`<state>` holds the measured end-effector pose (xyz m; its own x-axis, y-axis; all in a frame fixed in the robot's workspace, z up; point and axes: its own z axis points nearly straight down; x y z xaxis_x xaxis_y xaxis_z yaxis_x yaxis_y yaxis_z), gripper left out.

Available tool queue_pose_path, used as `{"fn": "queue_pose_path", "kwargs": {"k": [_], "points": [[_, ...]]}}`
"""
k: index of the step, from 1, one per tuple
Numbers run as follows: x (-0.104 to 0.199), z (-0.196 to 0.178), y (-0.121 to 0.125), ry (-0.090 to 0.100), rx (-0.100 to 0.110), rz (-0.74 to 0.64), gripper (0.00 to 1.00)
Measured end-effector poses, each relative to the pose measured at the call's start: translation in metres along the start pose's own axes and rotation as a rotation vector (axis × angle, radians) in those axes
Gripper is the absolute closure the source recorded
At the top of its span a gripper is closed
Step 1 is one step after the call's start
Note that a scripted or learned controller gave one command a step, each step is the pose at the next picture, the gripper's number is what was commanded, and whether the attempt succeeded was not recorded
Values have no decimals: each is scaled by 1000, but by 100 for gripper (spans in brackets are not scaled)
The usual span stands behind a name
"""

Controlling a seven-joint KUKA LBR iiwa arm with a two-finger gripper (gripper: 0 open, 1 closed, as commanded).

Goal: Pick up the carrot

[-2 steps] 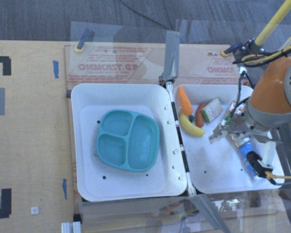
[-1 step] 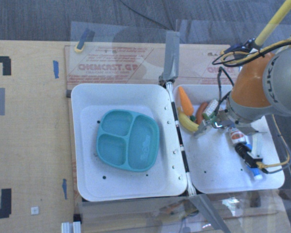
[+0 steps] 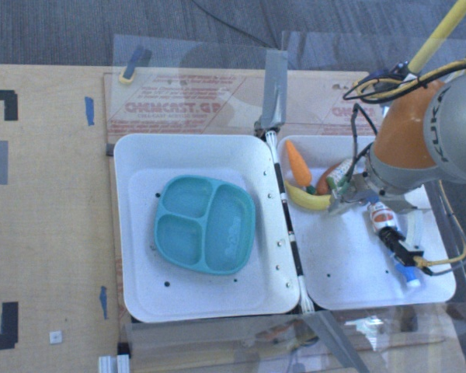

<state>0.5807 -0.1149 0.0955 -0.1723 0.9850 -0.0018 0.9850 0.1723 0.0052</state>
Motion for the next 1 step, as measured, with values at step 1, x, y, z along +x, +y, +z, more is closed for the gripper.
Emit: {"fn": "queue_pose_path", "kwargs": {"k": [1], "points": [[51, -94, -45, -2, 14, 680, 100]]}}
